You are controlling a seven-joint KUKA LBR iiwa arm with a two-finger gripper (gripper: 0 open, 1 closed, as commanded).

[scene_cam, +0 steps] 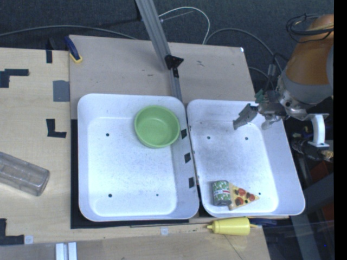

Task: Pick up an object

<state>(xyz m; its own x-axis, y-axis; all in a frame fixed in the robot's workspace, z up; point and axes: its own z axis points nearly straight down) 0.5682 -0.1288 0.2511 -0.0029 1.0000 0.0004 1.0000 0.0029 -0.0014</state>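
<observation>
Wooden bench (124,58) bearing two white bins, dark floor lying beyond. Near edge: yellow bottle (232,226) lying outside right bin (282,161). Inside, near right: small green can (220,193) touching pizza-slice toy (242,196). Farther, left bin (92,161) holding green bowl (156,126). Far right: gripper (255,118) hovering over right bin, fingers spread wide, gripping nothing. Pick not yet begun; descent, closing, lift all remaining.

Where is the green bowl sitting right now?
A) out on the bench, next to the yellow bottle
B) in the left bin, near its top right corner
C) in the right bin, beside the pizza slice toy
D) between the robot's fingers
B: the green bowl rests in the left bin, close to the wall dividing it from the right bin.
</observation>
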